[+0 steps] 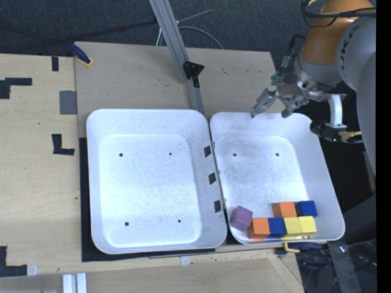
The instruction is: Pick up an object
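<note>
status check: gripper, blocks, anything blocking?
Gripper open, holding nothing, above far rim of right bin. Blocks clustered at its near edge, purple block leftmost, untouched. Nothing between them.

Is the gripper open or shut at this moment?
Open. The gripper hangs over the far rim of the right bin with its two fingers spread apart and nothing between them.

Two bins sit side by side on the surface [140,72], the left bin [146,176] touching the right bin [275,163]. A cluster of blocks [284,218] lies in the right bin's 6 o'clock corner. The tool [272,105] hangs above its 12 o'clock rim.
</note>
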`<state>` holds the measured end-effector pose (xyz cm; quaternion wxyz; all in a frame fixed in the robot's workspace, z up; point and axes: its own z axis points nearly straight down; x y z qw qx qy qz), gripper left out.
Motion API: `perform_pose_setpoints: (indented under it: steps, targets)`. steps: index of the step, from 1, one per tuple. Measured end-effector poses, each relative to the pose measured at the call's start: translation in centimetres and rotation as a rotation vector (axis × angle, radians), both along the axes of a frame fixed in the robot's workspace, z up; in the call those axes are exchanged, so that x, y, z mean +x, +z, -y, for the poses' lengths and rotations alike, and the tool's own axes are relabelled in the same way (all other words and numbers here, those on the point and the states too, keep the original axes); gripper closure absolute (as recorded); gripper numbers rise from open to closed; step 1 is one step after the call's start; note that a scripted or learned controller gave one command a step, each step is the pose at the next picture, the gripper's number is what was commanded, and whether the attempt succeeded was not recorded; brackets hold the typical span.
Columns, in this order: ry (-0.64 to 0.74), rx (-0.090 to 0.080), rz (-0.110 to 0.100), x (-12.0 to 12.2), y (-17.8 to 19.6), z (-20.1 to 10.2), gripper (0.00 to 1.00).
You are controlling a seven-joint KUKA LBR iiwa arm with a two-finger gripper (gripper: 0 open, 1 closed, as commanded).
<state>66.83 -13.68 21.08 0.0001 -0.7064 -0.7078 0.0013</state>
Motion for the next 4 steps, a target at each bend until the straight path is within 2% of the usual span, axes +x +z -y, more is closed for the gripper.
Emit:
perform_pose_setpoints:
  steps: [1,2,3,4]
  targets:
    - [-0.003,0.002,-0.010,-5.6,-11.7,1.4,0.00]
    - [0.003,0.004,0.000,-6.8,-9.9,-3.5,0.00]
    - [-0.003,0.003,-0.007,-13.7,-12.1,-3.5,0.00]
    - [0.002,0.002,0.004,-7.6,-11.9,-4.2,0.00]
